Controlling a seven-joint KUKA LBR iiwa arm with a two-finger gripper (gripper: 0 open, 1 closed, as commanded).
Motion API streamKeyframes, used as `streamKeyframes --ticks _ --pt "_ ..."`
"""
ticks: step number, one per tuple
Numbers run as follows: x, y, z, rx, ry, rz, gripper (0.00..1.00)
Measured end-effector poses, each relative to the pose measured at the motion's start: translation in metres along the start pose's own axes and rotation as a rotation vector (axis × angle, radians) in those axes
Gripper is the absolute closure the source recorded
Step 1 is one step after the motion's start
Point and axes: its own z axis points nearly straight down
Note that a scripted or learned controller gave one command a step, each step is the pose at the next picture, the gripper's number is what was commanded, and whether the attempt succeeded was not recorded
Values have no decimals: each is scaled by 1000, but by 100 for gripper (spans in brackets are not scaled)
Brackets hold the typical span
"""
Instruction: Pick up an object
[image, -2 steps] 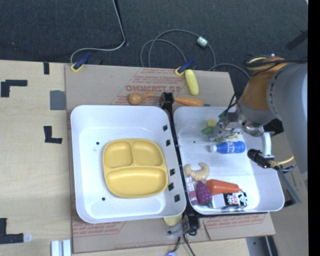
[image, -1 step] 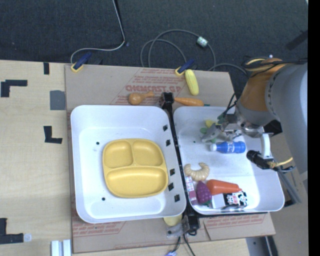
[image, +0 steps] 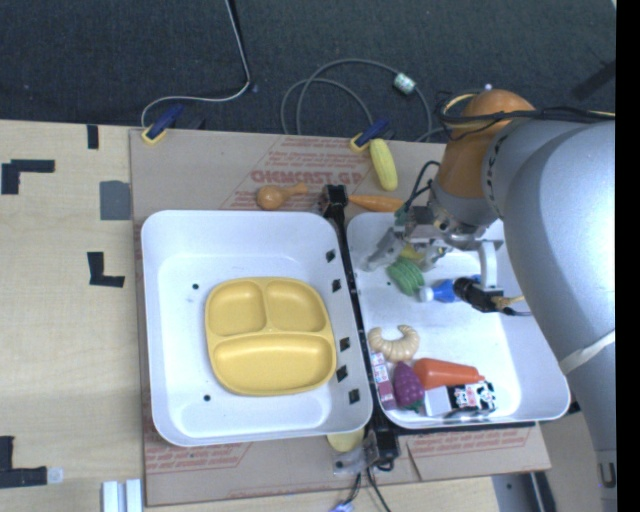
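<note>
a: in the camera view, where was the gripper (image: 402, 248)?
b: over the far end of the right bin (image: 505, 345), at the tip of the grey arm (image: 560, 220), just past the orange band (image: 470, 170).
a: released or clenched?
b: i couldn't tell. the wrist hid that part.
a: and the thing to pick up?
b: a green toy (image: 407, 276) lay just on the near side of the gripper. it was so close that they seemed to touch, but i couldn't say it was held. a small blue piece (image: 438, 292) sat just beside the toy, on the arm's side.
a: anything else near it?
b: further toward the near edge from the gripper, well apart from it, was a cluster. it had a tan croissant (image: 398, 343), purple grapes (image: 407, 385), an orange carrot (image: 445, 372) and a white carton (image: 465, 398) with black marks, all packed together.
a: and across from the gripper?
b: past the bin wall toward the view's left, a yellow divided plate (image: 270, 335) lay flat in the left bin (image: 165, 300).
a: behind it?
b: beyond the gripper, outside the bins, an ear of corn (image: 383, 165) and a wooden spoon (image: 275, 196) lay on the cardboard (image: 200, 170).
</note>
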Motion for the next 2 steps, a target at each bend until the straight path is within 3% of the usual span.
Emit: streamKeyframes --ticks 1,2 --pt "-1 -23 -3 -28 -1 0 0" --pt "-1 -22 -13 -29 -2 -3 100"
